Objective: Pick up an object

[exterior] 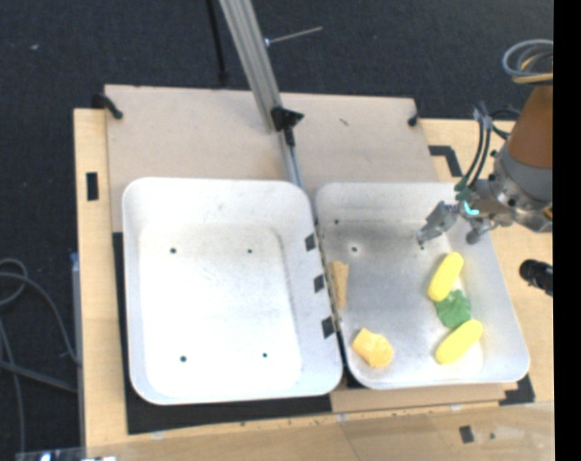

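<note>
The right bin [386, 214] holds a yellow oblong piece [445, 276], a green leafy piece [453, 309] below it, another yellow oblong [459, 341] near the front right corner, and an orange-yellow chunk [373, 348] at the front left. A tan wedge [338, 284] lies along the bin's left wall. My gripper [455, 226] hangs over the bin's right back part, just above the upper yellow piece, its fingers spread open with nothing between them.
The left bin [146, 257] sits beside the right one. A slanted aluminium bar [252, 51] runs from the top down to the gap between the bins. Cables [12, 305] lie off the bench at left.
</note>
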Motion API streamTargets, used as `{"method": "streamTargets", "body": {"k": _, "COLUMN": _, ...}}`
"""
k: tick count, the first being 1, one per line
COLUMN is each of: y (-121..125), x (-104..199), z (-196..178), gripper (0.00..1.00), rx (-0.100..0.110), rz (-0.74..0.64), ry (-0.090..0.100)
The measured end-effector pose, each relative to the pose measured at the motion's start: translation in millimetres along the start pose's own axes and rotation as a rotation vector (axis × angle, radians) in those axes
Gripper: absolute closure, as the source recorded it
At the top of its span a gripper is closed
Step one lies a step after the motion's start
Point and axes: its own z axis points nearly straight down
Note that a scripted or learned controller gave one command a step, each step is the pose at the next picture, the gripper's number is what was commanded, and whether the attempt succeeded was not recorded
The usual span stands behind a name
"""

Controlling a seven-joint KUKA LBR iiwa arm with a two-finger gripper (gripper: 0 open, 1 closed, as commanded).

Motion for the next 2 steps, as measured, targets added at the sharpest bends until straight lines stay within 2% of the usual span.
{"method": "streamTargets", "body": {"k": 1, "y": 1, "x": 0, "z": -2, "gripper": 0.0, "rx": -0.004, "rz": -0.001, "ry": -0.001}}
{"method": "streamTargets", "body": {"k": 2, "y": -5, "x": -9, "z": 55, "gripper": 0.0, "rx": 0.001, "rz": 0.003, "ry": -0.002}}
